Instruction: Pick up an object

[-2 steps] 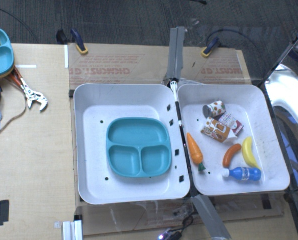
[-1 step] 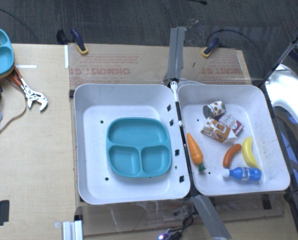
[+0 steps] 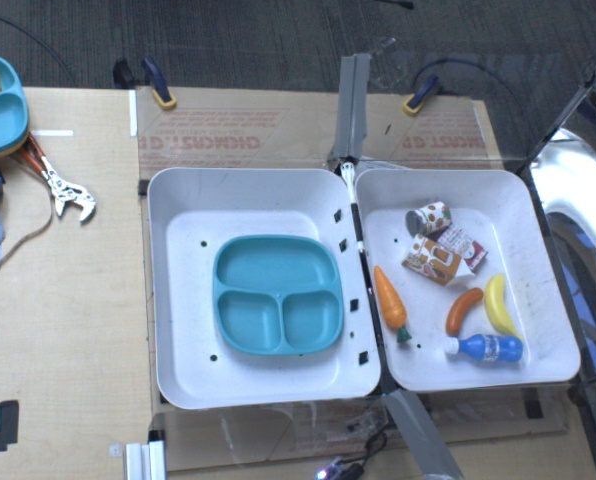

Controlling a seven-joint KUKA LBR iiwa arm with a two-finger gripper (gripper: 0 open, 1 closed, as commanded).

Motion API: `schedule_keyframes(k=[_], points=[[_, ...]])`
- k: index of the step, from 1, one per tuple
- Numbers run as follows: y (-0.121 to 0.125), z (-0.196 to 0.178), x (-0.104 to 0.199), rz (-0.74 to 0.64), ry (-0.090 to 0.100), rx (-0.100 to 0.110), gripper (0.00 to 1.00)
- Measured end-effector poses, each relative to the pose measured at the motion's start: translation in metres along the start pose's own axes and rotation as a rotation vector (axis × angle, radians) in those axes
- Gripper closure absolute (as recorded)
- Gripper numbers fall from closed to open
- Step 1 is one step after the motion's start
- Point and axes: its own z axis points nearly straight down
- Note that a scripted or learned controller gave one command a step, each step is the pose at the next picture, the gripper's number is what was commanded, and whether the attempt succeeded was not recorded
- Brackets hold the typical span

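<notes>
My arm (image 3: 568, 183) stands at the right bin's (image 3: 538, 208) far edge; I cannot tell my hand's state. The pickable items cluster there: carrot (image 3: 390, 303), banana (image 3: 498, 305), bottle (image 3: 488, 348). The left bin (image 3: 168, 268) holds a teal divided tray (image 3: 278, 295), presumably for sorting.

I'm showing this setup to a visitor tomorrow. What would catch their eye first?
Probably the teal divided plate, alone in the left bin. Next, the bright toys clustered in the right bin: an orange carrot, a yellow banana and a blue bottle near its front edge.
</notes>
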Motion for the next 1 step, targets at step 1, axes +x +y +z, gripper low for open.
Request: schedule_keyframes(k=[1], points=[[-0.0008, -0.0073, 0.0011, 0.003, -0.004, 0.005, 1.0]])
